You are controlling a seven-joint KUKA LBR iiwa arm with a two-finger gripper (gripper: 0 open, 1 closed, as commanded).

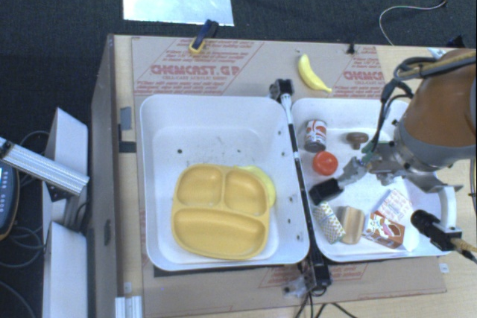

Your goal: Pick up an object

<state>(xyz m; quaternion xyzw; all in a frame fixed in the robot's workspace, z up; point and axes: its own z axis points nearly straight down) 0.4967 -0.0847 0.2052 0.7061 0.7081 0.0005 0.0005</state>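
Dark carpet surrounds a brown cardboard-topped bench point(223, 67) bearing two shallow white bins. Left white bin point(160, 123): a yellow three-compartment plastic tray point(220, 211). Right white bin point(335, 109) holds the small goods. Grey arm with an orange band point(440, 119) reaches in from the right, its black gripper point(326, 190) low over the right bin's middle; cannot tell how the pincer stands, nothing visibly in it. Nearby: red-and-white foil snack packet point(387, 220), small red-and-white can point(315, 135), metallic cylinder point(348, 224), round red ball point(325, 162) just beside the gripper. Yellow banana point(313, 75) lies on the bench outside. Judgement: approach stage; grasp and lift remain.
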